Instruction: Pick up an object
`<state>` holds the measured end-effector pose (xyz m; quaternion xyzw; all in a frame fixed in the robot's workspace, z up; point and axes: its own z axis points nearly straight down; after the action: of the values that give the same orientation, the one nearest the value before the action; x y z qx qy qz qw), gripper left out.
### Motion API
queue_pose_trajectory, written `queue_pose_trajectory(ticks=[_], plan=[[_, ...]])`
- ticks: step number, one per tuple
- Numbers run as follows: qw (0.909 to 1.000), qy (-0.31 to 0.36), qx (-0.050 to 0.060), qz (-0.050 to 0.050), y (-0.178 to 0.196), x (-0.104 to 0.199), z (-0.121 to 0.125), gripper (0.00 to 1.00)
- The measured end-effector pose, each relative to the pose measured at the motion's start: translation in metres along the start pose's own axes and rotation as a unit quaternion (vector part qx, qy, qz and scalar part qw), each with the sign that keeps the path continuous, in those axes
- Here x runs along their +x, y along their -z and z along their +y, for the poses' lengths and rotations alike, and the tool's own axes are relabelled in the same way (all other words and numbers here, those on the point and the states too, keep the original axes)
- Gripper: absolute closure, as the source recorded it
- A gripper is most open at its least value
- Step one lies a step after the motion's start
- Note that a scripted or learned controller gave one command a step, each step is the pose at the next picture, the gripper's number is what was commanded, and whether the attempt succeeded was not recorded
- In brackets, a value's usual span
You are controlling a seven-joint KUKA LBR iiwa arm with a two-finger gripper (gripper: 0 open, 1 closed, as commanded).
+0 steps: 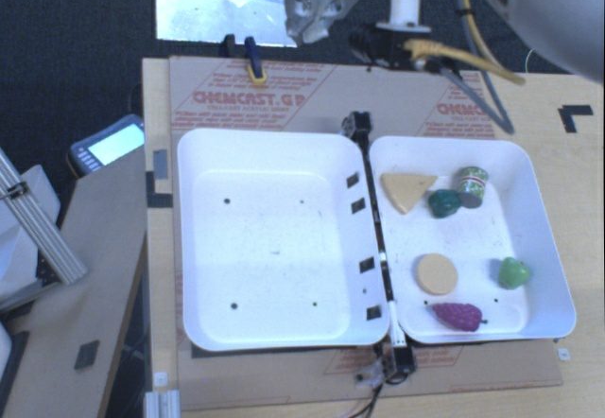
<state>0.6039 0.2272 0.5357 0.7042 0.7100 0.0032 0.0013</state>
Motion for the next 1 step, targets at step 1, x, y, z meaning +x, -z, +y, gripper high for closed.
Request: queue_pose_trajectory(ticks=[1], plan=[[0.9999,-0.004,0.009,-0.004,-0.1560,0.0067,0.0189,1.00]])
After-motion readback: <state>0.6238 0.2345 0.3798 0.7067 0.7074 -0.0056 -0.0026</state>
